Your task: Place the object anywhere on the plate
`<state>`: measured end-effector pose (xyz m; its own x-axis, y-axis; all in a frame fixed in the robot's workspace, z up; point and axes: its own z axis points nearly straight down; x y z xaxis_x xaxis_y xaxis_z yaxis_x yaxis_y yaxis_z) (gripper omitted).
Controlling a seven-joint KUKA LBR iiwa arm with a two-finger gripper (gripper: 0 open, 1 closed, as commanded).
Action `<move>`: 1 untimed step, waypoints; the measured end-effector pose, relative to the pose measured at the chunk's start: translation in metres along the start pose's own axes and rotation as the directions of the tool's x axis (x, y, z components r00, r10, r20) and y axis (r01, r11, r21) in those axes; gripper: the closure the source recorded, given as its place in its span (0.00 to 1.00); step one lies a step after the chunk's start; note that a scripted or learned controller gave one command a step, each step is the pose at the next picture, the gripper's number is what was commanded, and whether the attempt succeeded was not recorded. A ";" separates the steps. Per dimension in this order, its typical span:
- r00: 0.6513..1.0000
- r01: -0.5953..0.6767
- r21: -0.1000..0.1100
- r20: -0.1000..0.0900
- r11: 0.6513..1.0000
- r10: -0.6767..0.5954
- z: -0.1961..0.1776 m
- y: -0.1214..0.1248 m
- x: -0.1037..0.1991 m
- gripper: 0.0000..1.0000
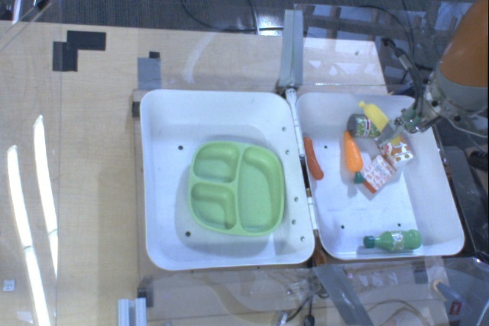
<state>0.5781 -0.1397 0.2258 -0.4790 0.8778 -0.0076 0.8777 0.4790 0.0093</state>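
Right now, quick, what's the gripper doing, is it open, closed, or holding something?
Gripper: cannot be told. It sits at the right bin's far right corner beside the snack packet, and nothing shows between its fingers.

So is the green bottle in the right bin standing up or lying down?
Lying down. The green bottle rests on its side near the front wall of the right bin, its cap pointing left toward the divided green plate in the other bin.

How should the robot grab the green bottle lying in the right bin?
Best guess: grip the green bottle across the middle of its body, coming straight down from above. It lies flat on its side, lengthwise along the bin's near wall, with open floor around it, so the pincer can straddle it.
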 end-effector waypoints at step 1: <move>0.953 0.302 0.001 -0.003 0.953 -0.302 0.014 0.041 0.037 1.00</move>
<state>0.5966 -0.0876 0.2115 -0.7217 0.6922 -0.0067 0.6922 0.7217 0.0061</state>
